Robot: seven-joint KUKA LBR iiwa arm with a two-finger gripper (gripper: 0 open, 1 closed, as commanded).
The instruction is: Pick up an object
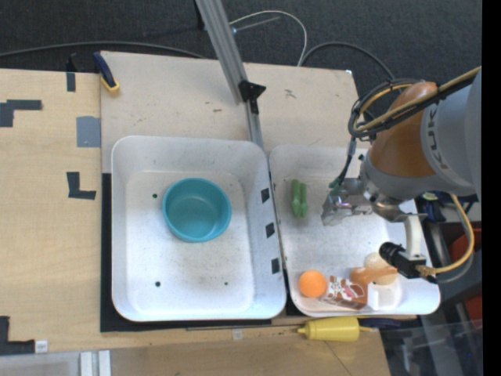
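Objects: 1 teal bowl (196, 209), 1 orange ball (312, 284).

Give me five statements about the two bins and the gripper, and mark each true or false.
1. The teal bowl sits in the left bin. True.
2. The green object lies in the left bin. False: it is in the right bin, near the divide.
3. The gripper hovers over the right bin. True.
4. The orange ball lies at the right bin's far edge. False: it lies at the near edge.
5. The yellow object lies inside the left bin. False: it lies on the bench, outside the right bin's near edge.
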